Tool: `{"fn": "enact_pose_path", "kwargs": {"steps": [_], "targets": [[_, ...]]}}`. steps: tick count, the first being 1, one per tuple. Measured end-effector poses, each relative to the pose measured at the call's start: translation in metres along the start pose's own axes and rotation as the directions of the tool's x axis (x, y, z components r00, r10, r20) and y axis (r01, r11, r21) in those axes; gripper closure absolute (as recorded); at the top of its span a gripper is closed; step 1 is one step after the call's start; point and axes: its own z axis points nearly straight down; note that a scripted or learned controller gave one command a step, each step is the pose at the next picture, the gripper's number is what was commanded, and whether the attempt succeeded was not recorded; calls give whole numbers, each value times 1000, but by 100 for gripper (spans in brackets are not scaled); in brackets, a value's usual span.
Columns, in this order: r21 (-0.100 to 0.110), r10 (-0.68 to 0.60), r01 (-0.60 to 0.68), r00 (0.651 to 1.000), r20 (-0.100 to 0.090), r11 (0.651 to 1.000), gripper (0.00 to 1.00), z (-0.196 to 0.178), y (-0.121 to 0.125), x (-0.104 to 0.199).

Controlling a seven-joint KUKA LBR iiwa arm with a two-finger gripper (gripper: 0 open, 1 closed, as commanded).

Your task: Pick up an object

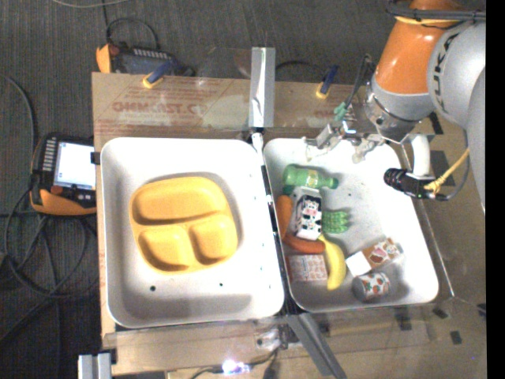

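Dark carpet strewn with cables surrounded the bench; two shallow white bins sat side by side on it. A yellow plastic compartment tray (185, 223) lay in the left bin (118, 290); the right bin (422, 287) held a green plastic bottle (308, 178), a cow-printed carton (307, 215), a yellow banana (336, 265), an orange carrot (283, 213) and a small printed can (372, 286), crowded together. Above that bin's far edge hung the gripper (345, 135), clear of the objects; whether its fingers were open or closed could not be told.
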Motion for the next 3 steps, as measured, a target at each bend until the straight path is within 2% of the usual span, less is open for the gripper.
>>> {"fn": "enact_pose_path", "kwargs": {"steps": [1,2,3], "targets": [[-27,-8,8,1000,9,1000,0,119,7,-17],[21,-137,137,991,4,990,0,142,29,-12],[-1,-267,268,964,4,964,0,95,35,-4]]}}
